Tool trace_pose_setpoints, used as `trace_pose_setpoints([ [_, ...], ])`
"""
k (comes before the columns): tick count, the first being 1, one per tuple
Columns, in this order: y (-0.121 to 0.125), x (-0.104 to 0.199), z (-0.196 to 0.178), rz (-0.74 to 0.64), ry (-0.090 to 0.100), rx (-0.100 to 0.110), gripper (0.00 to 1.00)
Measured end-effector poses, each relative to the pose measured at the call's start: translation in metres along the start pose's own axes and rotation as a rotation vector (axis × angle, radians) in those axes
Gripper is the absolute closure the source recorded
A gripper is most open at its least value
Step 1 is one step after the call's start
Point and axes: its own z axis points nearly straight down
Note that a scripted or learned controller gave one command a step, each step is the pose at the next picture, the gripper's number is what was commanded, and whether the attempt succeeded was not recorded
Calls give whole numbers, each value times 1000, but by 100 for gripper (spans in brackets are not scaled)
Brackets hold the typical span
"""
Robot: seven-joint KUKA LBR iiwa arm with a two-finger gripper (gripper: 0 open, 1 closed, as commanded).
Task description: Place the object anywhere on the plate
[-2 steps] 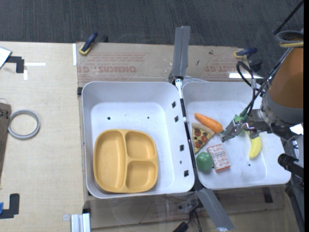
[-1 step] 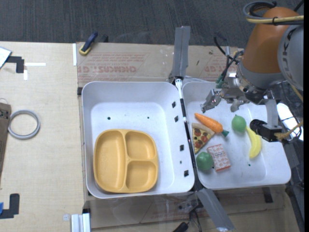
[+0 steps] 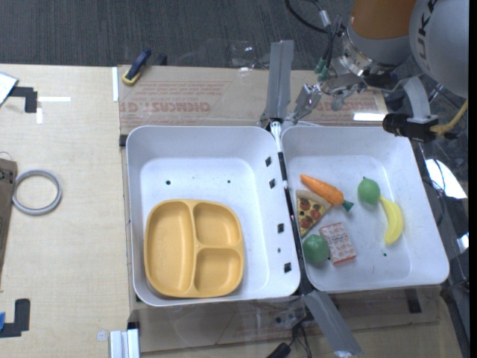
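Toy carrot [image 3: 323,189], upper left of right bin [image 3: 417,274]: light, rigid, slick plastic, best pinched across mid-body. Yellow divided plate [image 3: 195,247] lower left. Claw [image 3: 311,99] hovering at upper right, spread impossible to tell.

A pale wooden bench [image 3: 67,133] stands on dark grey carpet [image 3: 149,10].

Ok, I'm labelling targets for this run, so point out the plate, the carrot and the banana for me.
plate [image 3: 158,274]: camera view, on the bare floor of its large left compartment.
carrot [image 3: 323,189]: camera view, on the middle of its orange body.
banana [image 3: 393,221]: camera view, on the middle of its yellow curve.
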Motion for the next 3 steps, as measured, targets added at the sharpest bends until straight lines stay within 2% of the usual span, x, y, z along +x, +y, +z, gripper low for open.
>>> trace_pose_setpoints([
  [1, 11, 17, -35, -81, -1, -1, 0],
  [3, 11, 17, -34, -82, 0, 0, 0],
])
